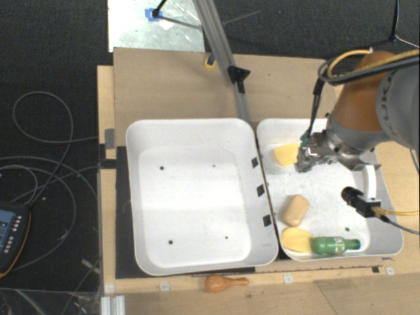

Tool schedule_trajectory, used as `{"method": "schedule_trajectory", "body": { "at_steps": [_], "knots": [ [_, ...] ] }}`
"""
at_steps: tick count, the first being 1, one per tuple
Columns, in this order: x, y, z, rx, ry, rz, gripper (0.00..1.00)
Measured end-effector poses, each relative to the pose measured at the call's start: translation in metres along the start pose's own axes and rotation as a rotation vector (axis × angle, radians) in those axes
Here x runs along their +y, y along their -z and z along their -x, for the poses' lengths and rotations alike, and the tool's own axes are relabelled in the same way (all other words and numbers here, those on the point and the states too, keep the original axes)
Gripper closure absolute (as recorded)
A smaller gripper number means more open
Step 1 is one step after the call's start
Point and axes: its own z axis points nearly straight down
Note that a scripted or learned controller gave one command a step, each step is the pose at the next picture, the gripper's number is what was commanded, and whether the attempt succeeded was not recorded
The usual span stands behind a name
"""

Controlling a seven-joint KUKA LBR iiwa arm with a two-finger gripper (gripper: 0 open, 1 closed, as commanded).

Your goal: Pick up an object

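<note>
Note the arm [371,104] entering from the right, its gripper [306,157] lowered over the far part of the right bin [394,241]. You cannot tell how wide the fingers stand, nor whether they grasp anything. The pale yellow piece [285,155] lies just beside the fingers, on their left, near the bin's far left corner; whether they touch it is unclear. Toward the bin's middle lies a tan block [295,210], well apart from the fingers. Along the near edge you see a second yellow piece [295,240] touching a green bottle [335,245] on its side. The left bin [190,131] adjoins the right one. An orange-brown object [225,282] rests on the surface beyond the bins' near edge.
</note>
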Motion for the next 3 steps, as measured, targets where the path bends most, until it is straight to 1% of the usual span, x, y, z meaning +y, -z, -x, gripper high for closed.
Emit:
{"method": "schedule_trajectory", "body": {
  "at_steps": [1, 2, 3],
  "knots": [
    [0.002, 0.044, -0.003, 0.0, 0.0, 0.0, 1.0],
    [0.011, 0.106, -0.002, -0.001, 0.001, 0.002, 1.0],
    [0.013, 0.137, -0.002, 0.0, 0.0, -0.001, 1.0]
  ]
}}
